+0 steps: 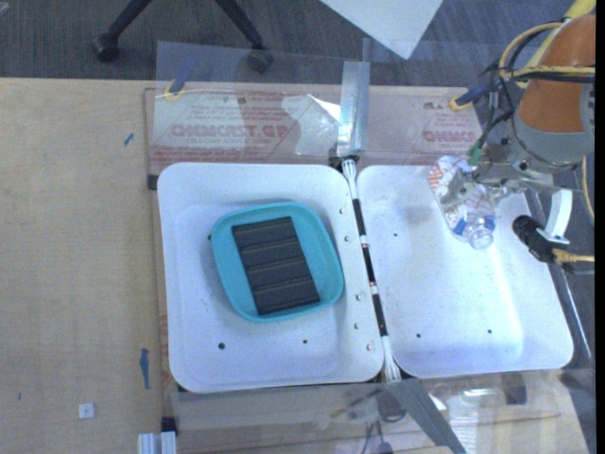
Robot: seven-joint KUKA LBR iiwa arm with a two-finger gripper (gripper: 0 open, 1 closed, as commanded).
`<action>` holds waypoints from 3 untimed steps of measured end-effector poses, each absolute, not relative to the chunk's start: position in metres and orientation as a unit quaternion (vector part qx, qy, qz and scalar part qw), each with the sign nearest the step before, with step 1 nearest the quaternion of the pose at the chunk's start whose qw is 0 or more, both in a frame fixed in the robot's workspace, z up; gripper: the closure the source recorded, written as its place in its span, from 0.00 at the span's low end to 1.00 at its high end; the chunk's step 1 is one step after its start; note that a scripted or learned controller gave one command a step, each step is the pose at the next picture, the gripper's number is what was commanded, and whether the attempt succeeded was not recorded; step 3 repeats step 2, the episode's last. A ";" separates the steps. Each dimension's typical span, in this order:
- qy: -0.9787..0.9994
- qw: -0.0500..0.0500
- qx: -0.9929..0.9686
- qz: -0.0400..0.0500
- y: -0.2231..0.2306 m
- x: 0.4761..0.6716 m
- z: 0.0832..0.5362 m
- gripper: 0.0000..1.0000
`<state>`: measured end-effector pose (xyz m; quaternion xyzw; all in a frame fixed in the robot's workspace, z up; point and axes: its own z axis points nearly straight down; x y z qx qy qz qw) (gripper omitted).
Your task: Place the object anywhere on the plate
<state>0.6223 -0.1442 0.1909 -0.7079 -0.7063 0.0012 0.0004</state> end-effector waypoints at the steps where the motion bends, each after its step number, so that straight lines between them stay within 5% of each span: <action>1: -0.704 0.001 -0.710 0.001 -0.136 0.600 0.142 1.00; 2: -0.704 0.000 -0.710 0.000 -0.136 0.601 0.143 0.00; 3: -0.704 0.000 -0.710 0.000 -0.136 0.601 0.143 0.00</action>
